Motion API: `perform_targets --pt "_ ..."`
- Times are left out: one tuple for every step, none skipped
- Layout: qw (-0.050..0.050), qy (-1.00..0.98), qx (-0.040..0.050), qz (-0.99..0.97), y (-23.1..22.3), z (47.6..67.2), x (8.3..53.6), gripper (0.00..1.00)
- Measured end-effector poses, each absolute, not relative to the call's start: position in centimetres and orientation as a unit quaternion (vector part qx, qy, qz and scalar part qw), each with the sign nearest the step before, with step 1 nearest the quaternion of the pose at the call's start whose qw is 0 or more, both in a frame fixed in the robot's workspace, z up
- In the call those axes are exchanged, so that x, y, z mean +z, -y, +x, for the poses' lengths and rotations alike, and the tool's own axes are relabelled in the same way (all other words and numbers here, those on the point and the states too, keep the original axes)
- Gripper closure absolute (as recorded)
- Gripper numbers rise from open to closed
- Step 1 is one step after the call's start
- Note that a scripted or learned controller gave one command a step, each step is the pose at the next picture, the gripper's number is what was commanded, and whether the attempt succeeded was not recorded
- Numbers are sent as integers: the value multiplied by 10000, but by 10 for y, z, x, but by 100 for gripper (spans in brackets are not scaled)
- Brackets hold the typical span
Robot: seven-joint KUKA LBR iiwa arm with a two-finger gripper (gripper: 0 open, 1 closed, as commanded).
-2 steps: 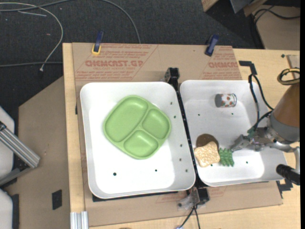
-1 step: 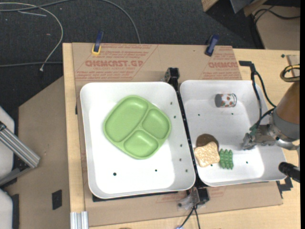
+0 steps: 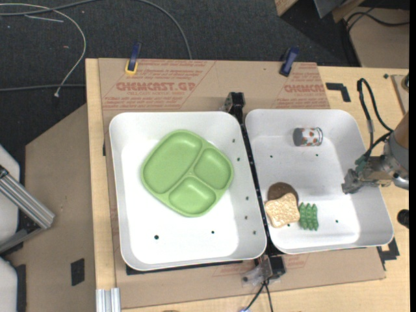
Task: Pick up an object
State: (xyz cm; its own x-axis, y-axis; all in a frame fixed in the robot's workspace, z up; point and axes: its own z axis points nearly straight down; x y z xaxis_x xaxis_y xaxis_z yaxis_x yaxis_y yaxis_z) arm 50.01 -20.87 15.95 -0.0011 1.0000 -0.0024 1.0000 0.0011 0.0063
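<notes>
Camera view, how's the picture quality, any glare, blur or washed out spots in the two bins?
Camera view: even, soft lighting; the white bins look slightly washed out; the green divided plate is sharp; the gripper at the right bin's edge is blurry; the small can casts only a faint shadow.

the arm [image 3: 400,142] is cut off by the right edge; the cookie [image 3: 281,191] is half hidden under the toast [image 3: 281,210].

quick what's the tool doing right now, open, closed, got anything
Tool: cannot be told whether open or closed; it sits at the right edge of the right shallow white bin, apart from the items there.
</notes>
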Motion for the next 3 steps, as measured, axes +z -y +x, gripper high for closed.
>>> perform_targets --pt "42 -7078 19 7064 207 505 224 100" --pt "34 -7076 15 7066 207 507 271 100" --pt "-10 -7092 8 7050 154 510 274 100"
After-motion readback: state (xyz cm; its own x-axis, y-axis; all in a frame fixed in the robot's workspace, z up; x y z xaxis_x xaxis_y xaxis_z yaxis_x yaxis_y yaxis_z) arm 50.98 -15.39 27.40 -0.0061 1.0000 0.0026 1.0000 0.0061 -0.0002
